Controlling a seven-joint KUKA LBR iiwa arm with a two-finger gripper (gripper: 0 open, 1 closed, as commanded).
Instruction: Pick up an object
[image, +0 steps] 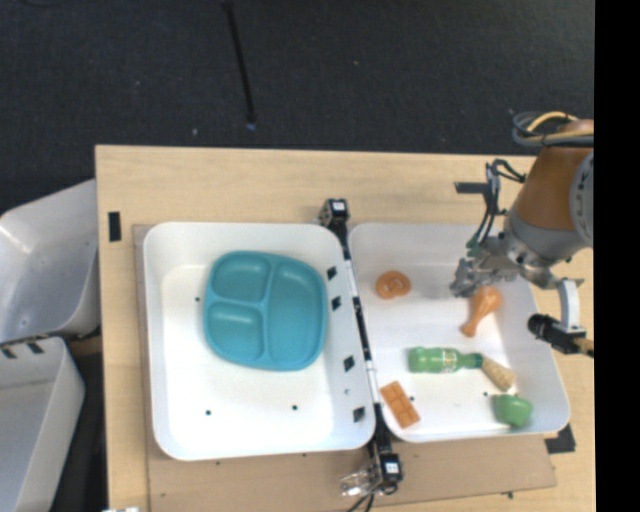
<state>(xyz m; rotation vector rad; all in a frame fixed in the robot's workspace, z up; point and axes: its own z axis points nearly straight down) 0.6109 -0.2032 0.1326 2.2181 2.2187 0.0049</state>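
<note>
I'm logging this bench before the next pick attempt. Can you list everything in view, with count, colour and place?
Shallow plastic bins: 2, white, side by side on the bench.
Divided plate: 1, teal, left bin.
Round ridged piece: 1, orange, right bin, upper left.
Carrot-shaped piece: 1, orange, right bin, just below the gripper.
Bottle: 1, green, lying flat mid-bin.
Waffle-like block: 1, orange, lower left corner.
Rounded lump: 1, green, lower right corner.
Gripper: 1, grey, over right bin.
</note>
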